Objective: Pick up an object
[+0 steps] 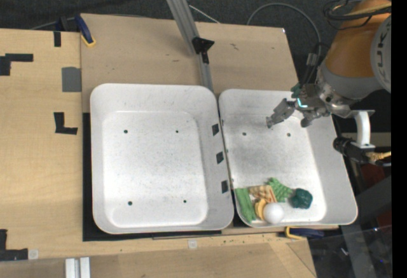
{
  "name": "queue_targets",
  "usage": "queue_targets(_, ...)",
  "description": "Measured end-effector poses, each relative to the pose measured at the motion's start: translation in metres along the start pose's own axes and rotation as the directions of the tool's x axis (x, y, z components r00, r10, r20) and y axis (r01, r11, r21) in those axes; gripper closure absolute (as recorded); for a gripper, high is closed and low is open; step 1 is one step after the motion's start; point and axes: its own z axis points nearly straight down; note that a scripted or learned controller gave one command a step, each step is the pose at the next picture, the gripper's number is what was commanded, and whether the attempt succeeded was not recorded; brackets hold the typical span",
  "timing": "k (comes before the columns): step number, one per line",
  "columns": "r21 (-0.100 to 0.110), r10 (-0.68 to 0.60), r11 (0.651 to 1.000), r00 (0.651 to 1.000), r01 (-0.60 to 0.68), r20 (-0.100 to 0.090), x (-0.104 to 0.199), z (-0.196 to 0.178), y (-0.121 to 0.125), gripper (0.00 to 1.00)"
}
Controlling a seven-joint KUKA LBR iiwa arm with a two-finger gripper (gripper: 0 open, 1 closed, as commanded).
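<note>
Two white bins sit side by side: the left bin (152, 156) and the right bin (280, 143), which holds one white ball (274, 212), one teal object (301, 198) and one green-and-tan item (264, 194). Spread-fingered, the gripper (292, 116) grasps nothing.

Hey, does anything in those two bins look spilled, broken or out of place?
Nothing stands out. The objects, a white ball and a green piece among them, sit bunched in the right bin's near corner.

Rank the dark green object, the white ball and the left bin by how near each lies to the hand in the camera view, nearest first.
From the hand, over the right bin's upper part:
1. Dark green object, in the right bin's lower corner, below the hand.
2. White ball, slightly lower and further left in the same clutter.
3. Left bin, across the divider, farthest by its middle.
</note>
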Motion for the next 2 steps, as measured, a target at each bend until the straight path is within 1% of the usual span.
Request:
queue_targets(1, -0.004, -0.001, 1.0, 1.0, 0.001, 0.001, 0.0, -0.002, 0.001, 0.0)
queue_targets(2, 0.0, -0.001, 1.0, 1.0, 0.001, 0.002, 0.004, 0.051, 0.01, 0.0)
